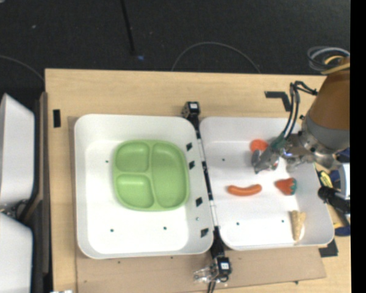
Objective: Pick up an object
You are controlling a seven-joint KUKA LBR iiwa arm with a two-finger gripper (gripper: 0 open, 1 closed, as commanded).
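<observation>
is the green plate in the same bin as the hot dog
No, the green divided plate lies in the left bin, while the hot dog lies in the right bin.

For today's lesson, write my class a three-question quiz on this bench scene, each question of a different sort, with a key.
1. True or false: the green divided plate lies in the right bin.
2. Multiple choice: which item lies nearest the gripper? A) the beige wedge B) the small orange piece C) the green divided plate
3. Fill in: the orange sausage lies in the ___ bin.

Key: 1 false, it lies in the left bin; 2 B; 3 right.
</observation>
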